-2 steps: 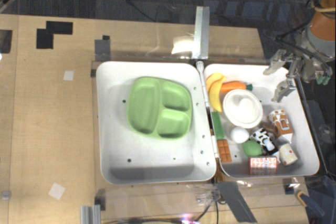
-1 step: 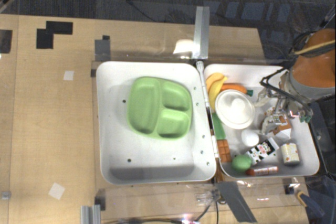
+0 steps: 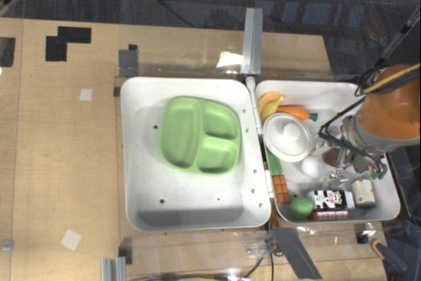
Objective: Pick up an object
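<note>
A grey robot arm with an orange band (image 3: 393, 108) reaches in from the right of the frame, its gripper (image 3: 346, 168) lowered into the right-hand white bin (image 3: 395, 204). How far its claw is open cannot be told from above, nor whether it grasps anything. Crowded in that bin are a white bowl (image 3: 287, 135), a banana (image 3: 268, 102), a carrot (image 3: 296, 112), a green ball (image 3: 301, 207), a small white ball (image 3: 310, 167) and a black-and-white box (image 3: 329, 201). At centre, the left-hand white bin (image 3: 141, 207) holds a green divided tray (image 3: 199, 133).
</note>
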`<state>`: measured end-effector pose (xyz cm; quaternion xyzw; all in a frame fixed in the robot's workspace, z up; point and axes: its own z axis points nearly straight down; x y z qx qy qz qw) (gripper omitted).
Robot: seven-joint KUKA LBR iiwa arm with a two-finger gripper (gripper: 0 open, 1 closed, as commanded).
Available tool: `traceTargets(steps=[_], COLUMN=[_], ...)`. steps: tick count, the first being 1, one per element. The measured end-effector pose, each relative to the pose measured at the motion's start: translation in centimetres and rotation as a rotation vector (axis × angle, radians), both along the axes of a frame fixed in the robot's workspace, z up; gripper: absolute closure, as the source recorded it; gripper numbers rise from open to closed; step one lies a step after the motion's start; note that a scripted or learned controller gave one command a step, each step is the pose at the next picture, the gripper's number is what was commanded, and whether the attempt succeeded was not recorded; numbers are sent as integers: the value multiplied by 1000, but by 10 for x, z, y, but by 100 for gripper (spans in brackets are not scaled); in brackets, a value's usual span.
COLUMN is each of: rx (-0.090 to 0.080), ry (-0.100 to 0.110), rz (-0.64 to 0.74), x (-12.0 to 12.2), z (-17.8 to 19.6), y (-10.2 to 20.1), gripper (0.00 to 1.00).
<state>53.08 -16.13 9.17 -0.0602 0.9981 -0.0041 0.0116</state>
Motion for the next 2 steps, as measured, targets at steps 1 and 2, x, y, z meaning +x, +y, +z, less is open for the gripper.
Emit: traceTargets(steps=[1,2], rx=[-14,-11], ry=[5,2], rz=[-36,84], x=[16,106], z=[0,30], y=[8,-5], gripper=[0,0])
